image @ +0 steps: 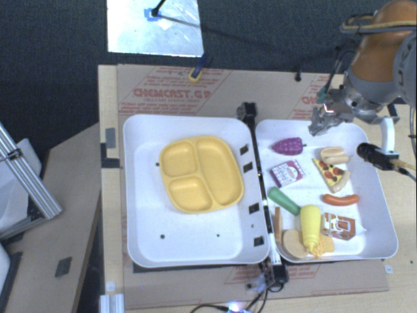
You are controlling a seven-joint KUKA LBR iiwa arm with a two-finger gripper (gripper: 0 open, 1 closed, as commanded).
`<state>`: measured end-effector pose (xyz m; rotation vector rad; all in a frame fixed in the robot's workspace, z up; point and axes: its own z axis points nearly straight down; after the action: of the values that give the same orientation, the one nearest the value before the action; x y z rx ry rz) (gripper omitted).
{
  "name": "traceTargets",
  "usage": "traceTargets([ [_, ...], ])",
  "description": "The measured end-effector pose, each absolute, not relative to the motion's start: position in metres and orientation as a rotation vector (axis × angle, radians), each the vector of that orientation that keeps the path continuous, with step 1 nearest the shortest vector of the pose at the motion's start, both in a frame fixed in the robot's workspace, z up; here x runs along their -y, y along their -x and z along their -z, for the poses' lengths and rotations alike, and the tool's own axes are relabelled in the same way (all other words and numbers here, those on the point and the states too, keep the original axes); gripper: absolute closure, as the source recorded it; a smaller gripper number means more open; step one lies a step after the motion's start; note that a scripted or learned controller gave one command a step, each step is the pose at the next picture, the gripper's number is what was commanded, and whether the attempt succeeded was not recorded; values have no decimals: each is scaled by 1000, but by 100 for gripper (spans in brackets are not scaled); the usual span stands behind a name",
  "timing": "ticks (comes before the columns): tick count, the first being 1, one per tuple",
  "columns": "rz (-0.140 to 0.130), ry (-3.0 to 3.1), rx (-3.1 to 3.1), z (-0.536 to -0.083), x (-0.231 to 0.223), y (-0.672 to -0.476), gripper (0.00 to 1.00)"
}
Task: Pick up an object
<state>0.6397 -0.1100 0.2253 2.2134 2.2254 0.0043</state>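
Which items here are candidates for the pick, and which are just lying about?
Part of the job:
gripper, above the right bin's far edge
purple eggplant
hot dog bun
pizza slice
sausage
yellow bottle
green cucumber

Lying about:
yellow divided tray in the left bin
silver sheet on the floor

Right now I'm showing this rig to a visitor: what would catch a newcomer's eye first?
First, the yellow divided tray lying alone in the left bin. Next, the cluster of toy food in the right bin: a purple eggplant, a pizza slice, a sausage and a yellow mustard bottle. The end effector hangs over that bin's far edge.
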Motion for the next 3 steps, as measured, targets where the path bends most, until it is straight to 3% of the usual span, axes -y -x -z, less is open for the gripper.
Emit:
traceTargets([
  [2, 1, -2215, -2230, -219, 54, -562, 100],
  [3, -2, -2218, -2223, -215, 60, -571, 100],
])
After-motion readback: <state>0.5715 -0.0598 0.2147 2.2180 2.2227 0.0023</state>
